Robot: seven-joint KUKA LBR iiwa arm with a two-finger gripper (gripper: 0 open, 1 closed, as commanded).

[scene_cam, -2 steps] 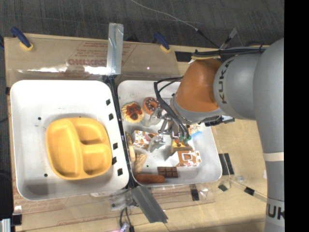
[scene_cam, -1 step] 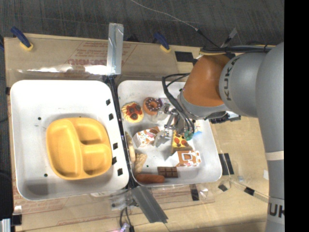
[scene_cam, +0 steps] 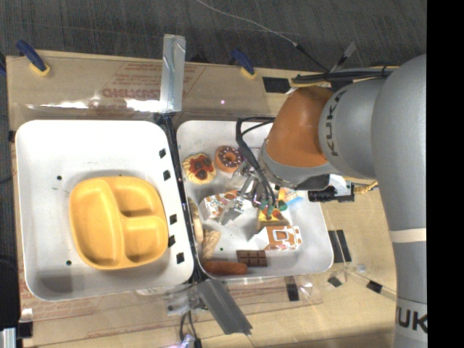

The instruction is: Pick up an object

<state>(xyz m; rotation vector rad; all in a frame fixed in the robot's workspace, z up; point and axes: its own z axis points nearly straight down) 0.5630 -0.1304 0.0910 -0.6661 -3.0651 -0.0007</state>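
A yellow divided tray (scene_cam: 117,221) is lying in the left white bin (scene_cam: 36,151). Blue clamps (scene_cam: 32,56) are gripping the cardboard-covered worktop (scene_cam: 87,78) behind it.

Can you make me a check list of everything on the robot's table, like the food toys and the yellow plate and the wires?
Surface: brown bench bearing two white bins, left bin and right bin.
Job's things: in the right bin, a donut, a pastry, a small box, a chocolate bar, a sausage.
Clutter: yellow tray with compartments, in the left bin.
Grippers: gripper low in the right bin among the toys; its grip is too cluttered to judge.
Cables: black cable looping by the wrist; thin wire across the floor.
Surroundings: dark floor; blue clamps on the bench edge.
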